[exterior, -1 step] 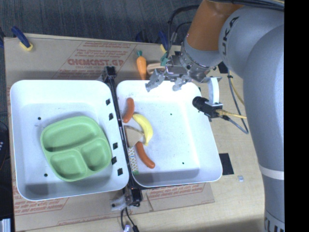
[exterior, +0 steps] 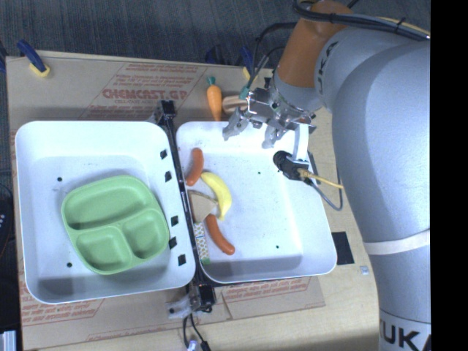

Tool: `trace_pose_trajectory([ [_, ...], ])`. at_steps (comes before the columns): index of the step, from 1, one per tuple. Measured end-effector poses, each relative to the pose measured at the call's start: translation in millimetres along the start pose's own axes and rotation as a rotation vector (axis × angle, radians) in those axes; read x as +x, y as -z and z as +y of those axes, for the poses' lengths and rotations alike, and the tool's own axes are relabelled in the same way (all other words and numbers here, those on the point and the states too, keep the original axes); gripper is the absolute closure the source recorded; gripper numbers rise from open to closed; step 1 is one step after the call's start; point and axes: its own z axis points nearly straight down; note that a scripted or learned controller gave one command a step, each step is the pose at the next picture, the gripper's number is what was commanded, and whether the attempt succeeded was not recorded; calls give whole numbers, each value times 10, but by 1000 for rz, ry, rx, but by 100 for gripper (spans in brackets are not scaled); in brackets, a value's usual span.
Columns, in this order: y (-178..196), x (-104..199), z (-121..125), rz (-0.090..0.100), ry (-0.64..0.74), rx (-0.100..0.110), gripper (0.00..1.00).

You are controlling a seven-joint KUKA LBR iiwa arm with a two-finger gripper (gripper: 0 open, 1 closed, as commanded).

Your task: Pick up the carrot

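Note:
The carrot (exterior: 213, 100), orange with a green top, lies on the cardboard just beyond the far rim of the right bin (exterior: 314, 218), outside both bins. My gripper (exterior: 253, 130) hangs over the bin's far edge, a little to the right of the carrot and nearer the camera. Its fingers (exterior: 234, 127) stand apart, open, with nothing between them. The grey arm with its orange band (exterior: 311, 46) reaches in from the right.
In the right bin lie a banana (exterior: 219, 192), a sausage (exterior: 194, 165) near the left wall and another sausage (exterior: 220, 235) at the front. The left bin (exterior: 36, 159) holds a green divided plate (exterior: 113, 224). Black clips (exterior: 167, 110) join the bins.

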Motion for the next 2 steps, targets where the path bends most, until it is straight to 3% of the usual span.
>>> trace_pose_trajectory([
  [1, -944, -622, 165, 1, -319, 1, 0],
  [2, -942, -328, 89, 1, -39, 2, 0],
])
